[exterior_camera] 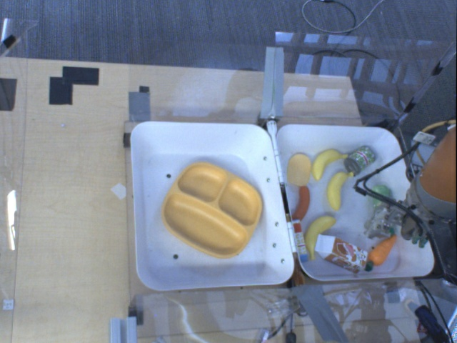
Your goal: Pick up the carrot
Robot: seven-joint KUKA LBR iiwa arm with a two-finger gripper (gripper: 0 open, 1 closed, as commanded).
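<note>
One carrot [383,251] in play, low in the right bin [400,143], near its front-right corner; orange body slanted, green tip down-left, touching or just over the end of a small printed carton [344,255]; so approach from the free upper-right side, not across the carton. Gripper [391,224] sits just above the carrot's upper end, at the bin's right side; nothing seen between its fingers; whether they're spread or pressed together, cannot tell, too cluttered there. My read: step in hand is the descent onto the carrot; do it well by turning the wrist so the jaws close across the narrow width, mid-body, and coming straight down. Risks: clipping the carton, or pushing the carrot into the bin's front wall. Further out: three yellow bananas [327,161], a red sausage-like piece [302,203], a green can [359,158]; all well apart, no interference. Left bin [150,145] holds a yellow divided plate [211,209]; irrelevant for now.
</note>
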